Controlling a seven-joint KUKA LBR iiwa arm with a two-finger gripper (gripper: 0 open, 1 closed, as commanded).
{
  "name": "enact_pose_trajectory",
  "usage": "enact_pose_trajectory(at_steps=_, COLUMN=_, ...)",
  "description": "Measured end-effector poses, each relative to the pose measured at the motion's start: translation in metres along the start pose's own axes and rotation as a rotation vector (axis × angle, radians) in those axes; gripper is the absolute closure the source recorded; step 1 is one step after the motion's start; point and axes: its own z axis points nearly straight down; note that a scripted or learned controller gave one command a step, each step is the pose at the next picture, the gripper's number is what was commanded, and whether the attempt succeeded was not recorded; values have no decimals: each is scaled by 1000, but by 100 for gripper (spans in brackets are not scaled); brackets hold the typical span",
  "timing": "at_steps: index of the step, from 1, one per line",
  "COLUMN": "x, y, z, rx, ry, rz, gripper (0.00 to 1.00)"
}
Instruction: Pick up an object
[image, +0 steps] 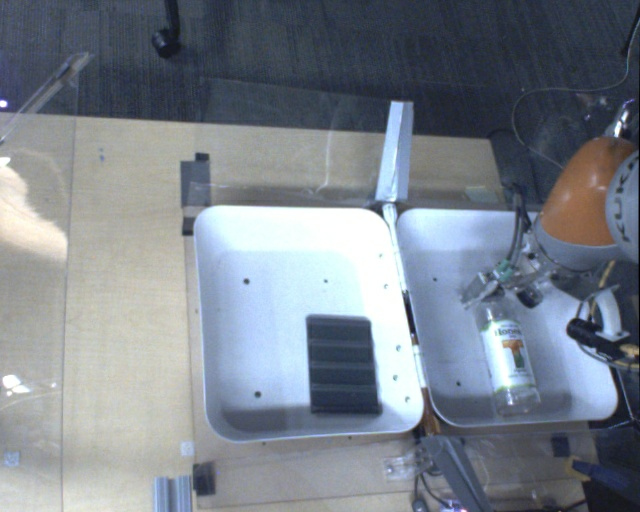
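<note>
While you look down from the fixed camera, you find the arm (590, 195) entering from the right, its orange band sitting above the wrist and the hand (500, 283) lowered into the right bin (440, 240). You cannot tell whether the hand is spread or pressed together; its metal parts blur against the white floor of the bin, and nothing can be made out between them.

Just below the hand, toward the near edge of the tabletop (120, 330), you see a clear bottle (508, 358) lying on its side on the floor of that same bin. Its neck end points up toward the hand and lies close beneath it; whether the two touch cannot be told at this size. Its label carries green and orange print, and its base end rests near the bin's front wall.

Well to the left of the hand, across the shared rims of the two bins, you see the left bin (230, 260). On its floor lies a black ribbed block (343, 364), flat, toward that bin's front right corner and well apart from both the hand and the bottle.

Cables (600, 340) hang beside the arm at the right rim of the right bin.
</note>
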Motion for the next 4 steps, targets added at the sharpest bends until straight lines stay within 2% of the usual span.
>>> enact_pose_trajectory(at_steps=1, x=4, y=-45, z=-3, rx=-14, ry=-12, rz=-213, gripper=0)
enact_pose_trajectory(at_steps=2, x=-3, y=-12, z=-2, rx=-7, ry=18, rz=29, gripper=0)
enact_pose_trajectory(at_steps=3, x=-12, y=10, z=0, rx=0, ry=-3, rz=-32, gripper=0)
enact_pose_trajectory(at_steps=4, x=-13, y=9, z=0, rx=1, ry=-3, rz=-31, gripper=0)
